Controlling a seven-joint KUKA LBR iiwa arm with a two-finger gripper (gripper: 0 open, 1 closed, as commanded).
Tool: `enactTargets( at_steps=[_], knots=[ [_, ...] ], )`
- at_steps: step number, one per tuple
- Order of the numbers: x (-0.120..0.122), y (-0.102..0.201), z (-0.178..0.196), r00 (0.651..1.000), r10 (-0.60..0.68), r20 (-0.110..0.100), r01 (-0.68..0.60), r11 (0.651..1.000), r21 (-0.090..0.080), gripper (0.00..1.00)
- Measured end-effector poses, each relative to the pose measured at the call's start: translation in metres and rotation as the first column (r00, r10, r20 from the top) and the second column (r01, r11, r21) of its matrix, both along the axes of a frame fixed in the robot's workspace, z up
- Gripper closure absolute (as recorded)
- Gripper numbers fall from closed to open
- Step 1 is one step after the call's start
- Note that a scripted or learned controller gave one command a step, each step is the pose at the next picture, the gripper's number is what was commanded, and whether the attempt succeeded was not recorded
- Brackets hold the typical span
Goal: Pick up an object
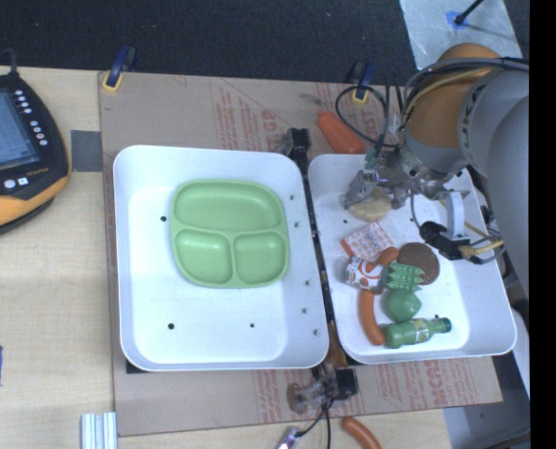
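My gripper [369, 189] is low over the back left corner of the right bin [489, 340], right above a pale beige lump [372, 210]. Whether it touches the lump I cannot tell. In front of it lie a red and white packet [367, 241], a second packet [358, 271], a brown disc [422, 258], a ribbed green piece [404, 278], a green pepper-like piece [400, 303], an orange sausage [369, 318] and a green bottle [416, 330]. The grey arm with its orange band [446, 110] comes in from the upper right.
The left bin [147, 335] holds a green divided plate [229, 232]. An orange carrot-like piece [339, 131] lies on the bench behind the right bin. A teach pendant [11, 157] sits at the far left. Cables and a white fitting [456, 232] hang by the arm.
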State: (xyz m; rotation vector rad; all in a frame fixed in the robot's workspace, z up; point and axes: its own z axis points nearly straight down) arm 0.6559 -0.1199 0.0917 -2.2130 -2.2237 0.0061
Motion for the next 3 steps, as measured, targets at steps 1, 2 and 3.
enactTargets(
  at_steps=[1, 2, 3],
  knots=[
    [0.001, 0.044, 0.102, 1.000, 0.000, 0.006, 0.000, 1.000, 0.000, 0.00],
    [-0.012, -0.003, -0.001, 1.000, -0.001, 0.000, 0.001, 1.000, -0.002, 0.00],
    [0.001, -0.008, 0.000, 1.000, 0.000, 0.004, 0.000, 1.000, -0.001, 0.00]
  ],
)
